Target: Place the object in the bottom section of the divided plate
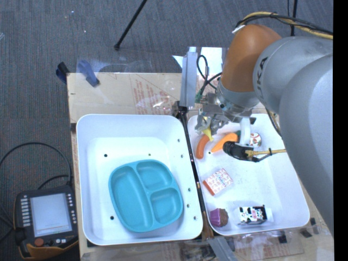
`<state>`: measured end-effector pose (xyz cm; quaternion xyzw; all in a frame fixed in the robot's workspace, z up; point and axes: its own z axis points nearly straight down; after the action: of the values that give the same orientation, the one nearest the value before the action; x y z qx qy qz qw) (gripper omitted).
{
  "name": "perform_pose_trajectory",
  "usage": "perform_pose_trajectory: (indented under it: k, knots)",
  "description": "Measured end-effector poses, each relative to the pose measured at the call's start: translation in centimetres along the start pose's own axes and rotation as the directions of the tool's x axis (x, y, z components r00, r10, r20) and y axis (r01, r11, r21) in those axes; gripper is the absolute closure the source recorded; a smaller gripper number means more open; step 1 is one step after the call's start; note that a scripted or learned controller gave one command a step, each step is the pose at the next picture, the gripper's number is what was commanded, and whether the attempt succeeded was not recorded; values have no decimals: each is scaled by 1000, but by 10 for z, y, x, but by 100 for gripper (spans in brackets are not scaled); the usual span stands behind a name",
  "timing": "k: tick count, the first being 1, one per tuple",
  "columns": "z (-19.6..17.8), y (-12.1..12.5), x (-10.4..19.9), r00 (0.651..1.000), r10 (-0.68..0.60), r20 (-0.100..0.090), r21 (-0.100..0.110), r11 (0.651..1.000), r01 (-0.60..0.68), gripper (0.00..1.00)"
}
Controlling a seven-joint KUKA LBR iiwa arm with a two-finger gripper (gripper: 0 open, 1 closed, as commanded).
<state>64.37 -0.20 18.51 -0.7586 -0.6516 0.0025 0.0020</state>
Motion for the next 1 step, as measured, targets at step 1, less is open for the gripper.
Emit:
perform_pose_trajectory:
  k: [1]
  knots:
    - [-8,-60,50,1000,30,-1,0,1000,-30,100]
